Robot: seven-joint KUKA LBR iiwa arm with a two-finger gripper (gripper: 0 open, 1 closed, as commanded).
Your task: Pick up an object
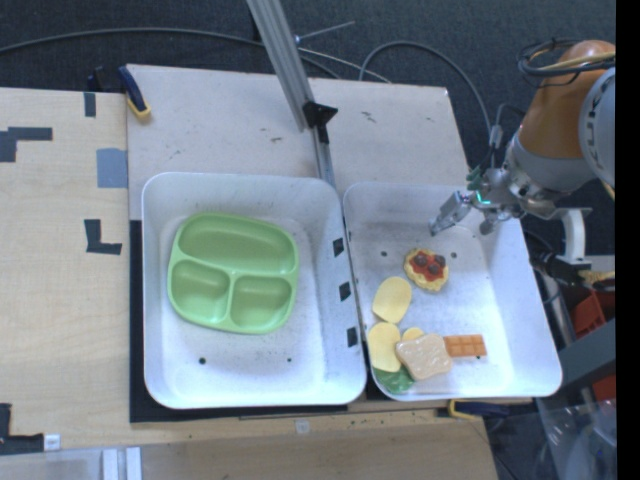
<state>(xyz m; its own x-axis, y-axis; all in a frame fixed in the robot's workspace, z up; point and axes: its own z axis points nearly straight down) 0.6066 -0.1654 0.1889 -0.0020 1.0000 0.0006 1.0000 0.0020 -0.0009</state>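
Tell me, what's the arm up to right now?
Gripper open, holding nothing, above right bin. Pizza toy nearest, untouched. Nothing in the way.

The two shallow white plastic bins [150, 268] are speckled with dark scuffs, and the left one carries a pale green three-compartment plate [234, 272]. In the right bin lie a round tan pizza toy with red and dark toppings [427, 268], two pale yellow oval slices [390, 318], a beige toast-shaped piece [424, 356] and a small orange ridged block [464, 347]. The light wood counter [60, 268] bears grey and black tape marks.

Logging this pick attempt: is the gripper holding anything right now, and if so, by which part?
Nothing is held. The gripper hangs open above the right bin, with nothing between its fingers; the small pizza-like toy lies below it, apart.
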